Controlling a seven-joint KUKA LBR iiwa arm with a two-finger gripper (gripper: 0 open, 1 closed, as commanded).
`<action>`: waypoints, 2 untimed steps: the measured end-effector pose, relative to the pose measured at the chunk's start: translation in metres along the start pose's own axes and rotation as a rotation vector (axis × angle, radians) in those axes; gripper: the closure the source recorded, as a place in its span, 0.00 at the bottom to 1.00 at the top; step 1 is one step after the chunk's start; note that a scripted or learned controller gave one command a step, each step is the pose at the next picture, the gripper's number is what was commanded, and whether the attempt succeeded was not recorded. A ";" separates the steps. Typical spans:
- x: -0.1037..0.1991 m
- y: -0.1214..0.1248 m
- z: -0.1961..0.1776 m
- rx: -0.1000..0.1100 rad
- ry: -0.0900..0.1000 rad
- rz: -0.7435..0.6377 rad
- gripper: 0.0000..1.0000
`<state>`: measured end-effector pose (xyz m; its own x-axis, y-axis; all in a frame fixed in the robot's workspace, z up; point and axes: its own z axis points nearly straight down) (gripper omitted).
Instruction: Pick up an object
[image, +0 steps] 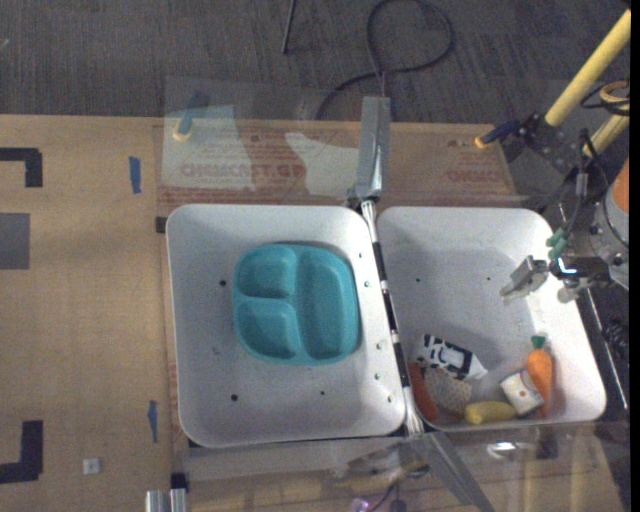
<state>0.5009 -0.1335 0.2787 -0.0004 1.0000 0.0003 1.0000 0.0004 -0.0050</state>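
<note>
So here's where it's at: the gripper (540, 272) is hanging over the right bin (450, 240), out toward that bin's 3 o'clock edge, and I honestly can't tell from where I'm standing whether the jaws are spread or closed, it's just too small and cluttered around the wrist. Nothing is visibly between them, so I wouldn't call anything picked. All the pickable stuff sits piled in the bin's 6 o'clock end: a carrot (541, 368) over at about 5 o'clock, a small white cup-looking thing (520, 391) touching it, a yellow banana-shaped piece (489, 411) right along the bottom wall, a tan roundish object (454, 394) beside that, something reddish (421, 393) tucked against the divider side, and a black-and-white packet (448, 355) just above the pile. The left bin (200, 250) has a teal divided tray (297, 303) sitting in the middle of it, well apart from the action. The worktop (80, 300) around it is brown with some tape marks. My read is that the task is basically at the start: the arm is above the bin but up at 12 o'clock from the clutter, so it'd need to head toward 6 o'clock, drop in, close on one item and lift. The carrot looks nearest to the tool. Everything being bunched against the wall could make a clean grab tricky.
</note>
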 end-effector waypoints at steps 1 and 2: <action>-0.064 0.013 -0.073 -0.003 -0.001 -0.029 0.00; -0.091 0.036 0.033 -0.002 0.001 -0.079 0.00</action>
<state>0.5364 -0.2249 0.2452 -0.0798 0.9968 0.0013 0.9968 0.0798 -0.0032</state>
